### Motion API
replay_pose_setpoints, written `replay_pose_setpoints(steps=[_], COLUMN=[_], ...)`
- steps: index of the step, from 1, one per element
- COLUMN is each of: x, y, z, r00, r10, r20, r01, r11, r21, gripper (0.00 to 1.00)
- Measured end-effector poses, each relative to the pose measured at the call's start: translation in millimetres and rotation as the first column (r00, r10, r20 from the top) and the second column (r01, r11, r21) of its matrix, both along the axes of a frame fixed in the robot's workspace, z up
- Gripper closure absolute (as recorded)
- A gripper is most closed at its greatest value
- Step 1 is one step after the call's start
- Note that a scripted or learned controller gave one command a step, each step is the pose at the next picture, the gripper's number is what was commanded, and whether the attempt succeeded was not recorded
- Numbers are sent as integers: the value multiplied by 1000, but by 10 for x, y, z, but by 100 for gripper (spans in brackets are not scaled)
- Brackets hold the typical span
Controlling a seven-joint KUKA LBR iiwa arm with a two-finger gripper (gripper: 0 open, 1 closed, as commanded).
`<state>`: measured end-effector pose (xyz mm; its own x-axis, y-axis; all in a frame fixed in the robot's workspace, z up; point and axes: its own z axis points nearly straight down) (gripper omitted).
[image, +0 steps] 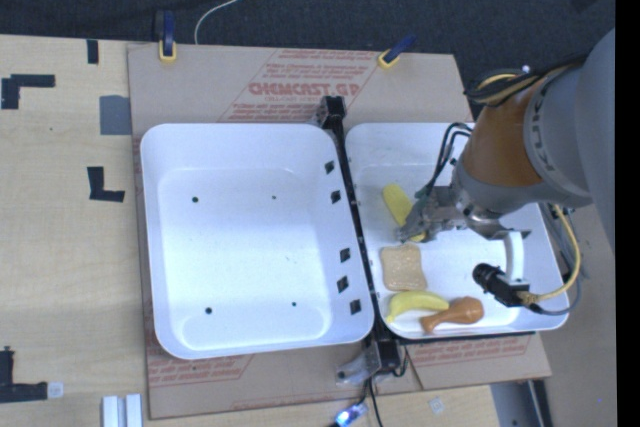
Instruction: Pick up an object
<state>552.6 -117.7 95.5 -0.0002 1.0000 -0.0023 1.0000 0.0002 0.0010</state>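
Yellow wedge (396,204), toast (403,267), banana (415,304) and drumstick (453,314) in right bin (545,260); claw (418,229), finger state untellable, low between wedge and toast; step: reaching; next: close on one, lift.

Two white bins (170,215), brown cardboard sheet (290,85), wooden bench (60,215)

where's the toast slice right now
The toast slice lies in the right bin, near its left wall, just above the banana and below the pincer.
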Motion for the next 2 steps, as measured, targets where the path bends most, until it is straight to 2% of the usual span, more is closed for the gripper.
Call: replay_pose_setpoints(steps=[1,2], x=[617,605], y=[232,224], z=[-127,-22], r00=[1000,1000], r10=[5,2], r20=[-8,-7], r01=[-5,-2], r11=[1000,1000], r21=[3,4], gripper=[100,100])
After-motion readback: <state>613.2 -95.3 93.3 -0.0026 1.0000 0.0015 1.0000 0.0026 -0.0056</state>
